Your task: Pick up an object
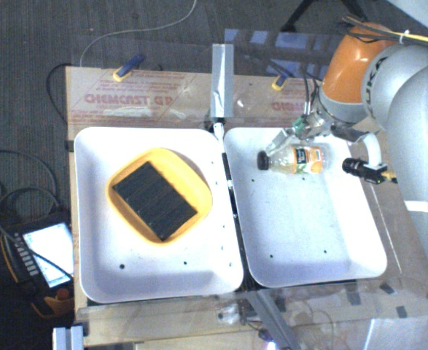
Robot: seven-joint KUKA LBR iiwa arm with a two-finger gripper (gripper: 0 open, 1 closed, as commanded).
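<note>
The bottle [292,159] lay on its side near the right bin's [308,232] far edge, long axis running along that edge, dark cap pointing toward the left bin [97,268]. The gripper [306,126] hung at its far side; its grip state could not be told.

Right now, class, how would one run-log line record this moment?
arm: over right bin far edge | end effector: at bottle | bottle: lying in bin | left bin: yellow dish
</note>
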